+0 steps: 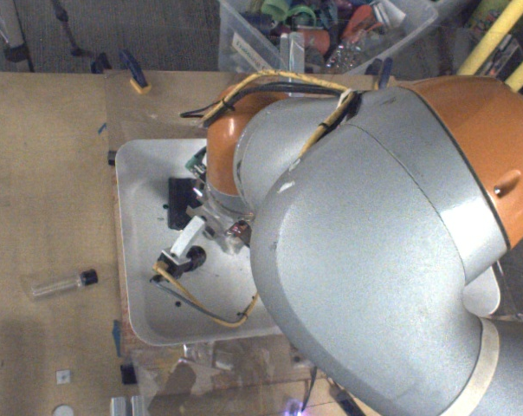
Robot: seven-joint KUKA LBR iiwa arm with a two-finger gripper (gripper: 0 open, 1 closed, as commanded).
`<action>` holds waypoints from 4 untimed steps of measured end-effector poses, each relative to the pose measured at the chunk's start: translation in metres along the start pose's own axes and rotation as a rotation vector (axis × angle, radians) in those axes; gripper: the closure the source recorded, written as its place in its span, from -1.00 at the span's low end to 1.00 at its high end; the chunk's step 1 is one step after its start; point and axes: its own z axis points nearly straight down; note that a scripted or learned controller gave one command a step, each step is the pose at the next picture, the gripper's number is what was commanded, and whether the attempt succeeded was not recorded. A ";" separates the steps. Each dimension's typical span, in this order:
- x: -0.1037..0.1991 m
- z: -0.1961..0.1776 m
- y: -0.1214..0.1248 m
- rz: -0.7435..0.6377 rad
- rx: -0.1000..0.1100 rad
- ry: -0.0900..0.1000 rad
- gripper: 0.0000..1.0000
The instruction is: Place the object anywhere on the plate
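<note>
Leftmost, a small clear plastic tube with a black cap (62,282) lies on the tan wooden tabletop (45,163), well apart from the shallow white plastic bin (145,310); a blue clamp (137,74) sits near the tabletop's far edge. Over the bin's left half is the black end effector (182,202); whether it is open or closed, or has hold of anything, I cannot tell. Beyond the tabletop stands a clear plastic tub of colourful odds and ends (322,16). The bulky grey arm with its orange band (374,250) covers the rest of the bin, so where the object and the plate lie cannot be told
</note>
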 end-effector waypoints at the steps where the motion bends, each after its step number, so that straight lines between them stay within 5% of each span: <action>1: 0.027 -0.049 -0.003 0.280 0.000 -0.002 1.00; 2: 0.053 -0.095 0.015 0.049 0.001 -0.006 1.00; 3: 0.003 0.000 -0.025 0.232 0.001 0.000 1.00; 4: -0.019 -0.017 -0.041 0.441 0.000 -0.005 1.00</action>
